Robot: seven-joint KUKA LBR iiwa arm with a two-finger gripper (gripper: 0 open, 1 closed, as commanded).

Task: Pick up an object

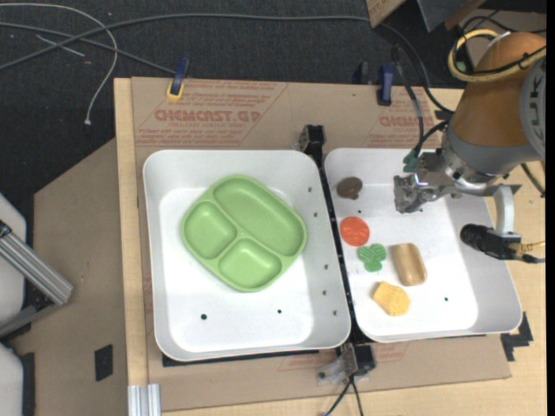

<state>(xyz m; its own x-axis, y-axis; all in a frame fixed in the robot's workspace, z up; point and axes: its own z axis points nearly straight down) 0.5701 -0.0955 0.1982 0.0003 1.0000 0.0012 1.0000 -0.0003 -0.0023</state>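
The right bin [468, 306] holds several small items: a brown lump [349, 187] near its far left corner, a red-orange round piece [354, 230], a green clover-shaped piece [373, 256], a tan bread-like roll [409, 263] and a yellow chunk [391, 299]. My gripper [409, 198] hangs over the far middle of this bin, right of the brown lump and above the roll. Nothing shows between its fingers. The arm comes in from the right with its orange band above the wrist.
The left bin [173, 310] carries a green three-compartment plate [244, 232]. A black divider strip [328, 224] separates the two bins. Cardboard lies under both bins, with blue clamps [179, 74] at the far edge.
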